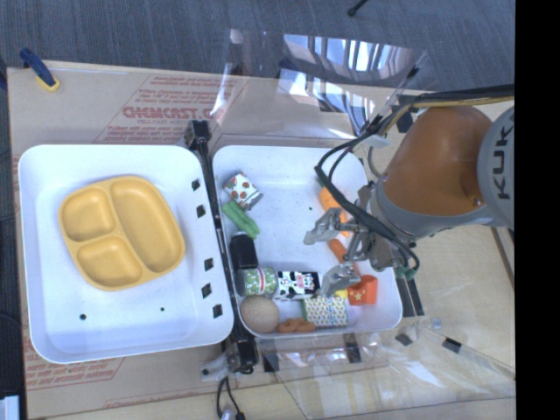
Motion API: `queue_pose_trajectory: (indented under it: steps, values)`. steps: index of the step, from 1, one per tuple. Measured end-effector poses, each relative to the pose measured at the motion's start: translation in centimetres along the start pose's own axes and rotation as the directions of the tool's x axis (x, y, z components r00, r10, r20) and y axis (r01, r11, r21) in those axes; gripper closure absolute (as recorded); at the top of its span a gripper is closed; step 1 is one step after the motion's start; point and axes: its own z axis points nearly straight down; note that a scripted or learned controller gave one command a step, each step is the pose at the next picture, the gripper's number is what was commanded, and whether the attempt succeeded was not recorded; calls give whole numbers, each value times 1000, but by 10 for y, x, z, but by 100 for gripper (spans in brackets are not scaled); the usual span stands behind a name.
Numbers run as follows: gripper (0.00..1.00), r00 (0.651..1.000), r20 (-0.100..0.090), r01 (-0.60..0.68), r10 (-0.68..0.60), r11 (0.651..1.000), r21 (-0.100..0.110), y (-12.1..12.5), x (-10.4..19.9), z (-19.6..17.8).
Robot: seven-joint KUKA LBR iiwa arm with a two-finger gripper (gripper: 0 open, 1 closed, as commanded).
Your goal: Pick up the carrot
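Observation:
The carrot [330, 199] lies in the right bin [284, 166], toward its right side. It is orange, and the wrist covers its middle; another orange stretch of it shows lower down, near the fingers. My gripper [329, 255] hangs low over the bin, just above that lower stretch. Its fingers look spread apart, one finger [318, 232] to the upper left and the other at the lower right, with the carrot's lower end roughly between them. I cannot see the fingers pressing on it.
Along the right bin's left and front sides lie a spotted can [242, 190], a green vegetable [241, 220], a black item [242, 252], a green can [258, 280], a cow-print box [300, 282], a beige ball [258, 313], a checkered block [326, 311] and a red block [364, 291]. The left bin holds a yellow divided plate [121, 231].

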Motion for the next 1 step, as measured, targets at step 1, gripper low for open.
queue_pose_trajectory:
  steps: [1]
  values:
    - [0, 982, 7, -187, 187, 982, 0, -48, -51, 83]
